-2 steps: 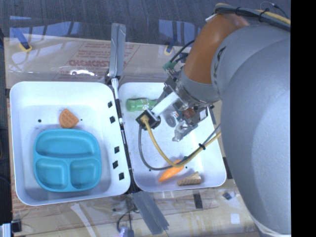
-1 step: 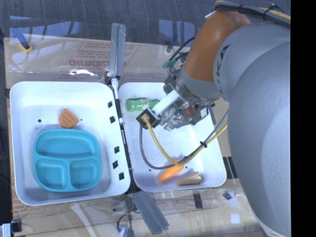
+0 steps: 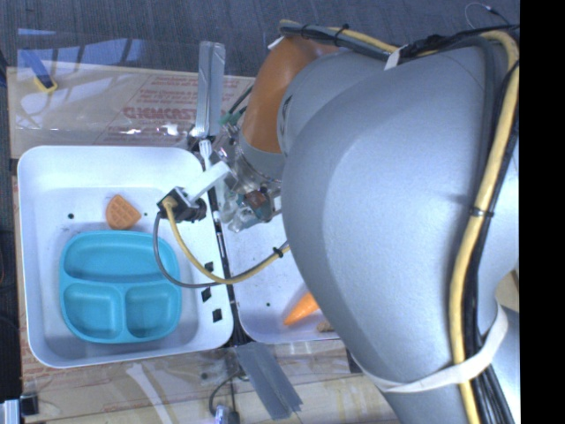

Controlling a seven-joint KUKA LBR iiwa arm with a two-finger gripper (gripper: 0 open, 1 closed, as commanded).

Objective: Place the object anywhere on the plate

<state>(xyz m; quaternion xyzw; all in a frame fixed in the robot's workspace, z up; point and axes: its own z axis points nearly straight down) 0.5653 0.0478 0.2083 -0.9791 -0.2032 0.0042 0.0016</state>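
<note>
A blue plate (image 3: 119, 294) with three compartments lies in the left bin (image 3: 35, 237), toward its front. Just behind the plate, on the bin floor, sits a small tan-orange waffle-like piece (image 3: 123, 211). An orange wedge-shaped object (image 3: 303, 308) lies in the right bin (image 3: 265, 321), partly hidden under the arm. My gripper (image 3: 237, 207) hangs over the rim between the two bins, to the right of the waffle piece and behind the plate's right corner. Nothing shows in its grasp.
The big grey arm (image 3: 397, 219) covers most of the right bin. A yellow cable (image 3: 190, 259) loops from the wrist over the plate's right edge. A grey upright bracket (image 3: 210, 87) stands behind the bins, and another (image 3: 265, 378) at the front.
</note>
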